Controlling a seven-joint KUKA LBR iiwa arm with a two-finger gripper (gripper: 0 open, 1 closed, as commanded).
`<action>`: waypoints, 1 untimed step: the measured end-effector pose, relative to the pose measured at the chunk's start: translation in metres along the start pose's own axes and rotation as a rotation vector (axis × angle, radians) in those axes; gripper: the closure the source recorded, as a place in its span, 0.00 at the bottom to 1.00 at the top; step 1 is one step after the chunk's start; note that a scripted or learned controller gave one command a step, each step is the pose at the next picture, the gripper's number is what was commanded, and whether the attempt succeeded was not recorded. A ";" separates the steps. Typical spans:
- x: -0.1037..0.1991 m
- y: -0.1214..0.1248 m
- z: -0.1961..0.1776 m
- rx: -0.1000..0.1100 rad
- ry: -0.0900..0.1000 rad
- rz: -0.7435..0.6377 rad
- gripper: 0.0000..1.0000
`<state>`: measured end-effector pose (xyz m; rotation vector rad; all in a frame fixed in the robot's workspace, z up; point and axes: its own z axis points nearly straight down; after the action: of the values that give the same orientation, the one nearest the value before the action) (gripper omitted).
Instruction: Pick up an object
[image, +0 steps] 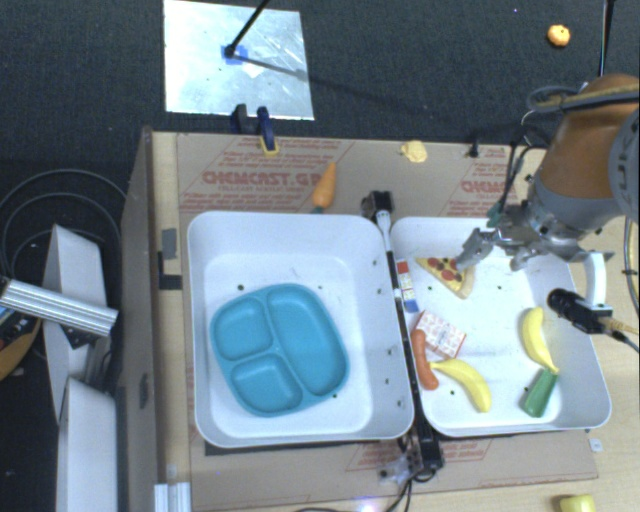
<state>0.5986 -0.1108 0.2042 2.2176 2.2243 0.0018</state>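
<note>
**Settling on the pizza slice before closing**

Claw (497, 243) hovering over the upper part of the right bin (600, 400), fingers spread, nothing between them. One finger (476, 247) reaching toward the toy pizza slice (446, 273), which lies flat just beside it near the bin's upper left corner. Nearest candidate, so probably the target.

Worth doing well:
- Centre over the slice first; at present offset toward the right of it, judging by the slant of the view.
- Straddle the narrow width of the wedge, not its length.
- Go low enough to get under the edge; a flat piece likely to slip out of a shallow pinch.
- Mind the bin wall and the divider between bins, close on the left side.

Other options if the slice proves awkward: yellow banana (537, 340) on the right, second banana (466, 381) lower down, orange carrot (424, 360) along the left wall, green piece (537, 394) near the bottom right, small patterned packet (439, 334) mid-bin. Bananas rounder, likely easier to clamp.

Left bin (215, 240) carrying a blue divided tray (279, 347); not needed here.
</note>
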 end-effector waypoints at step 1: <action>0.026 -0.083 0.079 0.014 0.004 0.002 0.00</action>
<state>0.5153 -0.0846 0.1247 2.2286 2.2309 -0.0093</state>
